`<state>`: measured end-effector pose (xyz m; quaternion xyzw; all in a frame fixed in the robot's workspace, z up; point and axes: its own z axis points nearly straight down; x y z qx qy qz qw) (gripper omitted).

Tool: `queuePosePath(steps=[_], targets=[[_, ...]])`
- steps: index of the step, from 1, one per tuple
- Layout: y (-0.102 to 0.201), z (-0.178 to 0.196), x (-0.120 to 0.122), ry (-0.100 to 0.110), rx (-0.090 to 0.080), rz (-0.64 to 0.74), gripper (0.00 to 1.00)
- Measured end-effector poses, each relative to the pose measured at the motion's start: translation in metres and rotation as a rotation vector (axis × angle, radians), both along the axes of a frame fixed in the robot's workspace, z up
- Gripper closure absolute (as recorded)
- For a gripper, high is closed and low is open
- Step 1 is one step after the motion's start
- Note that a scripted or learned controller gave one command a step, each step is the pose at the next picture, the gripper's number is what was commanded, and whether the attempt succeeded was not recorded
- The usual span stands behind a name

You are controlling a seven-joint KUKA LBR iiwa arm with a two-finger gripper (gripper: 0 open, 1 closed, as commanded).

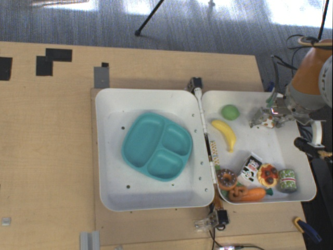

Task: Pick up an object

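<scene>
While jaws (264, 120) hover, banana (225, 134) lies lengthwise toward lower right

Bins: two, a left bin (106, 155) and a right bin (291, 155)
Teal divided plates (157, 146): one, in left bin
Green balls (230, 112): one
Bananas (225, 134): one
Carrots (253, 194): one
Doughnuts (227, 178): one
Black-and-white cartons (251, 170): one
Green cans (287, 180): one
Grippers (266, 119): one
</scene>
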<state>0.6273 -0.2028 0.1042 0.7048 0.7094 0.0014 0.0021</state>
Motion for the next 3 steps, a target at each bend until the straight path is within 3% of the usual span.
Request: queuePosePath(steps=[1,2,3], targets=[[0.030,-0.013,0.010,-0.013,-0.007,0.000,0.00],[0.030,0.000,0.011,-0.017,-0.009,0.004,1.00],[0.070,0.093,-0.010,-0.001,0.000,0.001,1.00]])
